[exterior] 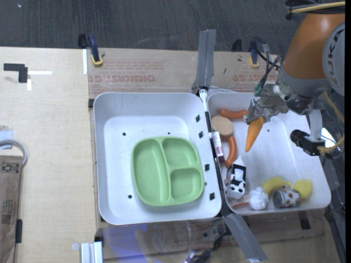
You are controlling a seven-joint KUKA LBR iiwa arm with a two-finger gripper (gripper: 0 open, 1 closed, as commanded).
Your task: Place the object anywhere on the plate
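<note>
A green divided plate (166, 170) lies in the left bin (109, 147), with nothing on it. Over the right bin (307, 169), my gripper (259, 115) is shut on the top of an orange toy carrot (252, 135). The carrot hangs point-down, lifted above the bin floor. It hangs to the right of the plate, past the wall between the bins.
The right bin holds an orange-red sausage (235, 114), a tan disc (222, 126), another sausage (232, 150), a black-and-white toy (237, 181), a white lump (258, 199), yellow pieces (274, 185) and a small can (286, 198). A grey divider post (205, 59) stands behind the bins.
</note>
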